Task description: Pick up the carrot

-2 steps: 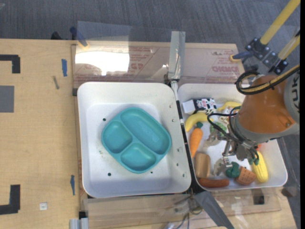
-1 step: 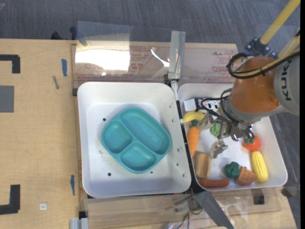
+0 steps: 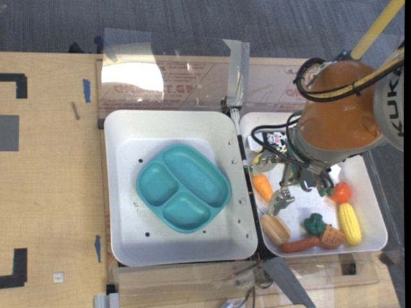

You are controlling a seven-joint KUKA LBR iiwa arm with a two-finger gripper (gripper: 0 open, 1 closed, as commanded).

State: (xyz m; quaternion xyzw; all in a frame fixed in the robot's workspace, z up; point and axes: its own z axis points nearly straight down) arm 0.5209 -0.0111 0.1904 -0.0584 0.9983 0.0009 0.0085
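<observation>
The carrot [image 3: 262, 187] is a small orange piece lying at the left side of the right bin [image 3: 374, 231], close to the divider. My gripper [image 3: 281, 199] hangs just to its right and slightly nearer the front, fingers pointing down over the bin floor. Nothing shows between the fingers, and the carrot rests on the bin floor beside them. The arm's orange wrist band [image 3: 337, 111] covers the back half of the right bin.
The left bin [image 3: 122, 236] holds a teal divided plate [image 3: 183, 186]. In the right bin's front lie a bread roll [image 3: 275, 228], a sausage [image 3: 298, 244], a green broccoli [image 3: 314, 223], a waffle cone piece [image 3: 332, 237], a corn cob [image 3: 349, 223] and a red tomato [image 3: 341, 192].
</observation>
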